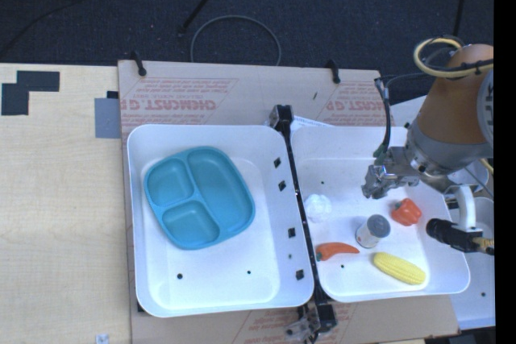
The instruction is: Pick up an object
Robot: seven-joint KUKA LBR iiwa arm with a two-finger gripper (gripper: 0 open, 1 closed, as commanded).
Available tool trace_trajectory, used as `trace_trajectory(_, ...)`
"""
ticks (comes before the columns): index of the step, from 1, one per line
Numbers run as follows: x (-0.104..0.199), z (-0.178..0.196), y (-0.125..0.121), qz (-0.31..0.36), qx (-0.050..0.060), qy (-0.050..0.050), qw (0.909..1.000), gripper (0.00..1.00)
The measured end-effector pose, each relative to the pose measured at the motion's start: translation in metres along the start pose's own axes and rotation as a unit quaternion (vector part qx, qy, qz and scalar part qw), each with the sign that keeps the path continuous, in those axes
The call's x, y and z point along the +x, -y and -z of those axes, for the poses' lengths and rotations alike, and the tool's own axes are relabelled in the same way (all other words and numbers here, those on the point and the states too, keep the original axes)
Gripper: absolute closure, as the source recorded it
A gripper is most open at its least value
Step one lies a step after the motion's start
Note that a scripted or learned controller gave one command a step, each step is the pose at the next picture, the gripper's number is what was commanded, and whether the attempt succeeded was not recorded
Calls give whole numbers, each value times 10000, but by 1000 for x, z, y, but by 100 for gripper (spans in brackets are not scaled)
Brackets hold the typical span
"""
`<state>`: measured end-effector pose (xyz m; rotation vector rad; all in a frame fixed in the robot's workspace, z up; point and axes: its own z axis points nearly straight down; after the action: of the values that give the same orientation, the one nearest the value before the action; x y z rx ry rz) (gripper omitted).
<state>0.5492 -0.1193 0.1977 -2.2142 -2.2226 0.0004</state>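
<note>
My gripper [380,183] hangs over the right bin [343,149], near its middle right. Just to its lower right lies a small orange pepper [408,212]. A grey can [372,230] stands a little below the gripper, apart from it. Further toward the front lie a red chili [337,250] and a yellow corn cob [398,268]. A white crumpled object [317,207] rests near the bin's left wall. Nothing shows between the gripper and any of these objects.
The left bin [153,270] holds a blue divided plate [198,196]. A black divider [292,197] runs between the two bins. The arm's grey and orange body [455,113] looms over the right bin's far right side, with a black part [451,234] by the right rim.
</note>
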Motion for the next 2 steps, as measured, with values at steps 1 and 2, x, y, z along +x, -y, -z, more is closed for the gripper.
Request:
trace_trajectory(1,50,-5,5,-3,9,1,10000,100)
trace_trajectory(2,103,-9,3,2,9,0,10000,100)
